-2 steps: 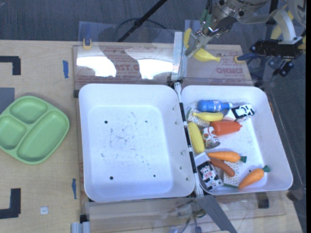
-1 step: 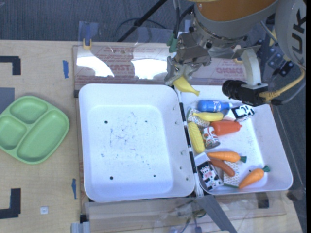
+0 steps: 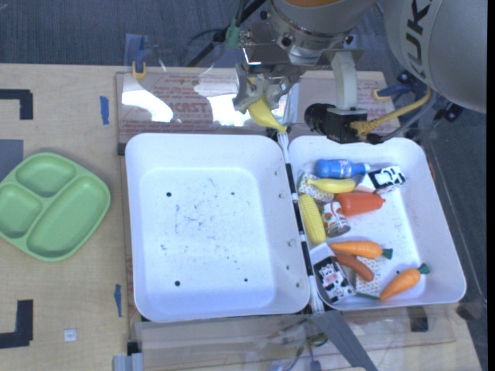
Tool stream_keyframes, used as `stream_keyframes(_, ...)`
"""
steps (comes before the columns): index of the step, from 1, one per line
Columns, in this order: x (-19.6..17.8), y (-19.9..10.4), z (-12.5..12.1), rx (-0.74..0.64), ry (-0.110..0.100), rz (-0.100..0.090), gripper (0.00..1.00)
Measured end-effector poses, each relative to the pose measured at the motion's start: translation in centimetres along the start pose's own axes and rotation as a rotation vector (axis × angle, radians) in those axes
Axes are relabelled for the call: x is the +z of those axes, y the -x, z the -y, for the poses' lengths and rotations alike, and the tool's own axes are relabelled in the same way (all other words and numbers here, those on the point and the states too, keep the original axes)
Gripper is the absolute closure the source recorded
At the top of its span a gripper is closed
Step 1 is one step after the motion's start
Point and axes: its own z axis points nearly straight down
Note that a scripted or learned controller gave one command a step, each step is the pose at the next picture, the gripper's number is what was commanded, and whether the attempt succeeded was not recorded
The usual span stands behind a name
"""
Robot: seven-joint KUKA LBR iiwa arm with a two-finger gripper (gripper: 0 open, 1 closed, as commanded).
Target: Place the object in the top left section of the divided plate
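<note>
My gripper (image 3: 267,107) hangs above the far rim where the two bins meet, shut on a yellow banana (image 3: 265,117) that pokes out below its fingers. The green divided plate (image 3: 91,182) lies on the wooden bench far to the left, outside the bins. Its top left section (image 3: 45,175) holds nothing. The gripper is well to the right of the plate and further back.
The left white bin (image 3: 203,149) has only scuff marks. The right bin (image 3: 433,230) holds several toy foods: a blue bottle (image 3: 339,168), corn (image 3: 311,216), carrots (image 3: 361,248), a red pepper (image 3: 360,203). Cables and a clear panel (image 3: 178,99) sit behind the bins.
</note>
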Motion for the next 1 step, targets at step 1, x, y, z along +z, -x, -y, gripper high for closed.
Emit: stream_keyframes(1,3.26,0.89,-6.03,0.171,0.000,0.000,1.00)
